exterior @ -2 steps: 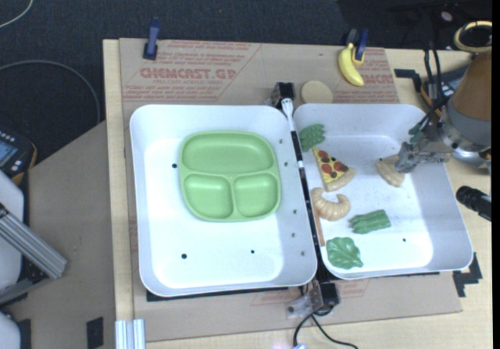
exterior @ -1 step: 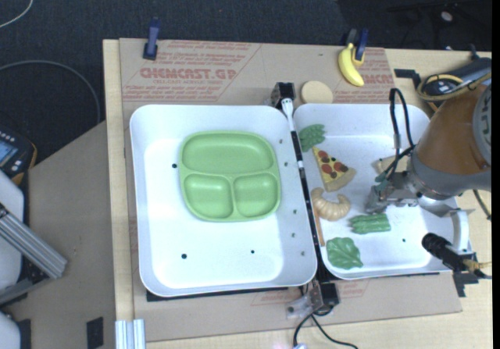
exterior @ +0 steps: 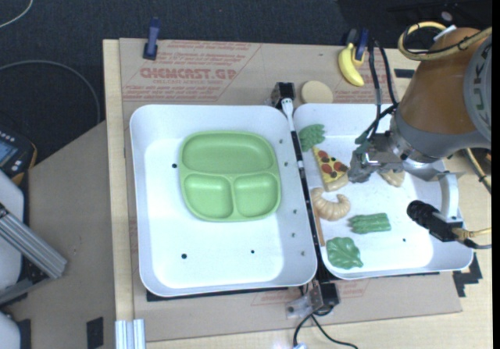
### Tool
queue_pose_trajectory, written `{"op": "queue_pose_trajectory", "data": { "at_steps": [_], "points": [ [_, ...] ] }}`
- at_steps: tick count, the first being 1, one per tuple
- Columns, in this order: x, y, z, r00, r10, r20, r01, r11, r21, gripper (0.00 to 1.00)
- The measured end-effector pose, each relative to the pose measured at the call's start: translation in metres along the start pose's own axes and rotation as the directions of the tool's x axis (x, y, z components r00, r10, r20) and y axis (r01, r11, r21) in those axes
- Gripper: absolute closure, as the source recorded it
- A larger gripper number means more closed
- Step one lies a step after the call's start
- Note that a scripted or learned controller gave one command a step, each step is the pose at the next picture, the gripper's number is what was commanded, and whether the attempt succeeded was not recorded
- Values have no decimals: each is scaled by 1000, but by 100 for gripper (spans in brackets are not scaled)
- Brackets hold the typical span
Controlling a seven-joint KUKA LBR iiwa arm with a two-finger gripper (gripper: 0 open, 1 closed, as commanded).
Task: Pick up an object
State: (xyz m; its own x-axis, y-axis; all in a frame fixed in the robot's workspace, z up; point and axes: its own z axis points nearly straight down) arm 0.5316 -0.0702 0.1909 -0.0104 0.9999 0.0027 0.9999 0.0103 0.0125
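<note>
Red print reading approx "CHEMCAST G.P" is showing on cardboard sheet [exterior: 195, 66] at far side of bench, beyond left bin [exterior: 156, 261]. Smaller red lines above/below it are too blurry to read. No other legible txt.

The KUKA arm [exterior: 449, 97]: a rounded orange band tops a smooth grey wrist housing, black cables trail along its side, and a compact claw [exterior: 365, 165] of dull grey metal sits at its end, partly blurred.
</note>
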Motion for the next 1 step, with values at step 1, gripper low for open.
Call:
{"op": "queue_pose_trajectory", "data": {
  "at_steps": [1],
  "points": [
    [89, -34, 6, 1000, 1, -3, -1, 1000, 18, 100]
  ]
}}
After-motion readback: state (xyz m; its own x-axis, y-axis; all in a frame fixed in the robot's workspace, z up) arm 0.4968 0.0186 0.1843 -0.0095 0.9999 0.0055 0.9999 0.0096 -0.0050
